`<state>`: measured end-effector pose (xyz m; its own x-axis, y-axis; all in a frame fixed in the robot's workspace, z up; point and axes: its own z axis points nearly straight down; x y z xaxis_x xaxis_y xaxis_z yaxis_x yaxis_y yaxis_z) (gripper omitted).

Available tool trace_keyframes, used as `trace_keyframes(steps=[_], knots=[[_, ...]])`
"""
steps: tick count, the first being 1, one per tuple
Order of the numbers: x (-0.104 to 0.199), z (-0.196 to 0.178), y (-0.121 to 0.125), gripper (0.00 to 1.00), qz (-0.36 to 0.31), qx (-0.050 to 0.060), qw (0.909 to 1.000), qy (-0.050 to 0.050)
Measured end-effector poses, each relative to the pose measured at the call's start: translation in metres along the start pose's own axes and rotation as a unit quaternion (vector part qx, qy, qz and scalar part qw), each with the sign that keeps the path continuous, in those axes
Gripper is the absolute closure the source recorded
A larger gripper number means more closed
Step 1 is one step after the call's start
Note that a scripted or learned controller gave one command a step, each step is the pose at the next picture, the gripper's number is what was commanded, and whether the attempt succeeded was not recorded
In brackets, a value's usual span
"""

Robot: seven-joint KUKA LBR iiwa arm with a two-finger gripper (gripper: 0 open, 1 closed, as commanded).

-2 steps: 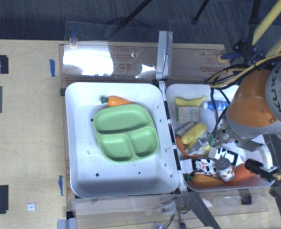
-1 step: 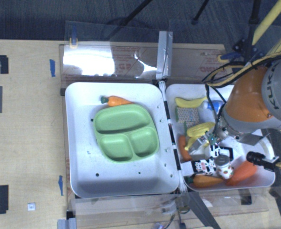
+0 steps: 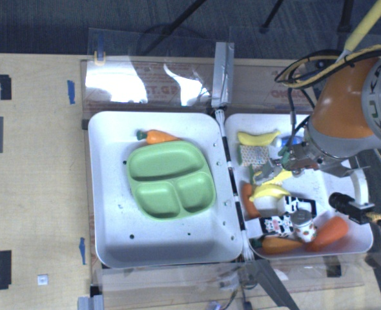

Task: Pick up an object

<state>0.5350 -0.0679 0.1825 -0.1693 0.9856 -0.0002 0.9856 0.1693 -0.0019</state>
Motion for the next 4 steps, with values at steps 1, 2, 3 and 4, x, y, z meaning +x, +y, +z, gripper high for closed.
trace_keyframes(steps=[1,2,3,4], knots=[[-0.026,0.067,0.030,0.00,-0.076,0.000,0.9971,0.000],[-0.107,0.049,0.019,0.00,-0.151,-0.001,0.9885,-0.001],[-0.105,0.097,0.026,0.00,-0.117,-0.002,0.9931,0.000],[-0.105,0.087,0.028,1.00,-0.118,-0.003,0.9930,-0.002]])
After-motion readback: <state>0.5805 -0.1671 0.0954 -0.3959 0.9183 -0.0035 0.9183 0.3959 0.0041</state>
